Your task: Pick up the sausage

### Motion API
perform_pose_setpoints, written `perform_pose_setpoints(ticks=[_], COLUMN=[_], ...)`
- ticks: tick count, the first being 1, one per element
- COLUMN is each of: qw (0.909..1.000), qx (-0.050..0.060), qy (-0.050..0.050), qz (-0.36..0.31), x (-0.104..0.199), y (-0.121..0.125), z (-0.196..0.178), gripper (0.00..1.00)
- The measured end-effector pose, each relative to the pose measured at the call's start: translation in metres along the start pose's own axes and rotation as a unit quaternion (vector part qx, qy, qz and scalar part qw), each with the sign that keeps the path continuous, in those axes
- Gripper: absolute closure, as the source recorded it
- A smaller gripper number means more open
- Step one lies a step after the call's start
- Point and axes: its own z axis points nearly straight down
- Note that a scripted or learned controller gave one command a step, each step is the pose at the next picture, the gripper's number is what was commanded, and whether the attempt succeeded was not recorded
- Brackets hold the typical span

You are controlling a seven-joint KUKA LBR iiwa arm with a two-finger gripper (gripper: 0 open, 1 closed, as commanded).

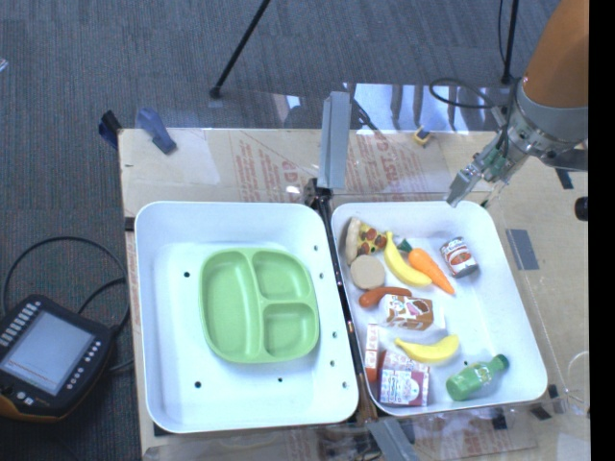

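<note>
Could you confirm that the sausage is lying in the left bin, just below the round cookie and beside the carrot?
Not quite: the camera view shows the sausage in the right bin, not the left bin. The rest holds: it lies just below the round cookie, with the carrot nearby.

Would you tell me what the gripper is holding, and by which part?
Nothing: the gripper hangs over the right bin's far rim, apart from the reddish-orange sausage.

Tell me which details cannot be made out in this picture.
- Sausage: its right end, hidden under a snack packet.
- Gripper: too small and blurred to judge.
- Arm: cut off by the right edge.
- Packet labels: too small to read.
</note>
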Motion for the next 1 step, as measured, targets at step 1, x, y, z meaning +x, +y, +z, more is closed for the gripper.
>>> perform_pose_setpoints(ticks=[1], qw=[0.9979], qx=[0.002], qy=[0.002], qz=[0.065], x=[0.0247], y=[0.0017], z=[0.1974], gripper=[1.00])
